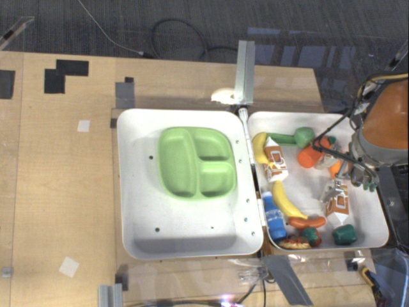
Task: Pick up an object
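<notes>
Light wooden bench [57,203] with black tape marks [64,75] at the far left. Beyond it, dark carpet floor [287,5] with a thin cable [172,34] looping across. On the bench, two white bins side by side. In the left bin [128,171], a green tray [195,162] with three parts. In the right bin [381,226], a heap of small toys: a yellow banana [284,200], a blue bottle [275,216] at the near left, a white and orange packet [275,160], a green block [344,234] in the near right corner. Grey arm with orange band [390,117] reaching in from the right, gripper [348,174] low over the right bin, just above another packet [337,200]. Gripper apart or together: cannot tell. Metal post [245,72] standing at the far edge between the bins.
</notes>
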You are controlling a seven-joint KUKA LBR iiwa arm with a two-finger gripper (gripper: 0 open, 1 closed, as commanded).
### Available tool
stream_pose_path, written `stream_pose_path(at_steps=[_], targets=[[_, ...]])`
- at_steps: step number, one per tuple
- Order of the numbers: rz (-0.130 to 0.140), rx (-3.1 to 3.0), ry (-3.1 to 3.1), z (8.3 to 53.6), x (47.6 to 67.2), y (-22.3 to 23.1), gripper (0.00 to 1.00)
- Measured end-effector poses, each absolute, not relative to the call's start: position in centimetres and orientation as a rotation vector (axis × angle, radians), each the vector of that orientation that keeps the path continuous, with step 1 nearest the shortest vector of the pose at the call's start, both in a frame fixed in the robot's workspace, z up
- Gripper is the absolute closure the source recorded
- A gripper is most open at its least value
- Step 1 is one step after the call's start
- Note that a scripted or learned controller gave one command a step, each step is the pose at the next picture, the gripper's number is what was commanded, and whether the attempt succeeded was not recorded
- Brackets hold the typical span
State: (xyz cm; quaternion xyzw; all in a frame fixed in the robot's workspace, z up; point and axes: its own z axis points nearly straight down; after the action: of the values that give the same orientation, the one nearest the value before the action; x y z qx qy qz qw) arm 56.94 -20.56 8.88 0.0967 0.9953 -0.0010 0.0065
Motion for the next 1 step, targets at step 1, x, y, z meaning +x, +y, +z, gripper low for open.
stream_pose_path(at_steps=[1], targets=[[-0.010,0.290,3.098,10.44,57.46,-20.53,1.00]])
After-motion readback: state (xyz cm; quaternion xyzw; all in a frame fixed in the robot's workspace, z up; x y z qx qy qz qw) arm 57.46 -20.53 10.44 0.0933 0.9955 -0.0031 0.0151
